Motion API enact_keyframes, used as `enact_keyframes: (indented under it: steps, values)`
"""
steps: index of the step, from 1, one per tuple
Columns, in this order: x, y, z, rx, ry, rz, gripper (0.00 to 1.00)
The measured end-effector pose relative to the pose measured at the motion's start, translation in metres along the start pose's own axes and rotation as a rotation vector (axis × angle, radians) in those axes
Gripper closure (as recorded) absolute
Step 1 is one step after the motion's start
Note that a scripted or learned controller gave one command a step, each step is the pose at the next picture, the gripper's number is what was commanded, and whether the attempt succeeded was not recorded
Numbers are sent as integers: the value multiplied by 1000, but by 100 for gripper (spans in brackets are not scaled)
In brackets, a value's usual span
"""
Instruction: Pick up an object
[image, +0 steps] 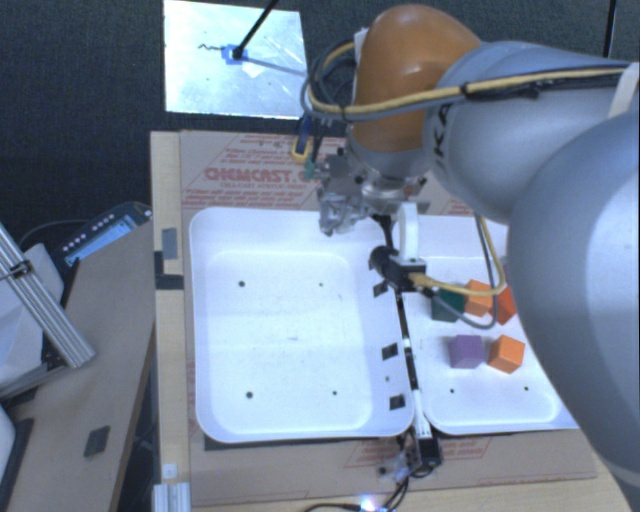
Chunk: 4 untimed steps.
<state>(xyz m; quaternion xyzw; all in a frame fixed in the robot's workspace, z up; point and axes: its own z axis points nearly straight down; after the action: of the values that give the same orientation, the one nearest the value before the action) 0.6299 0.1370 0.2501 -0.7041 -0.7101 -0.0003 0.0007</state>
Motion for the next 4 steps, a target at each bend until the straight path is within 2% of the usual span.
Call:
enact_keyframes:
  steps: [1,2,3,4]
  values:
    - [58,0,-47,-7,3,-2,100]
    - [99,29,-19,-4,0,2,100]
    - [97,40,23,0,-2,5,100]
    - [97,40,9,-4,0,1,100]
